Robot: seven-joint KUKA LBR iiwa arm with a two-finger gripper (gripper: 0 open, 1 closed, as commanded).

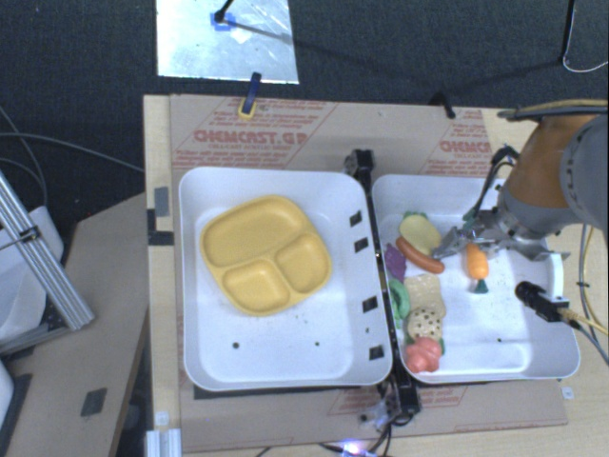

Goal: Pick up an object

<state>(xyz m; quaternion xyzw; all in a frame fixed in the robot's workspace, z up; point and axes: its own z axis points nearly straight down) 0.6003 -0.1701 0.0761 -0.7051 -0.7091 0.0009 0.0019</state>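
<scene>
My gripper (459, 243) hangs low over the middle of the right bin (504, 350), reaching in from the right. An orange toy carrot (477, 263) lies just to its right, close beside or under the wrist. Just left of the gripper lie a red sausage (419, 253) and a yellow-green piece (419, 227). Along the bin's left wall are purple grapes (394, 260), a green piece (400, 299), a pale cracker (426, 298), a cookie (425, 324) and a pink strawberry (424, 354). I see nothing lifted clear of the bin floor.
The left bin (219, 350) holds a yellow divided plate (265, 253). A black divider with clips (366, 246) separates the bins. A black fitting (538, 301) on the arm sticks out over the right bin's right side. Cardboard lies under both bins.
</scene>
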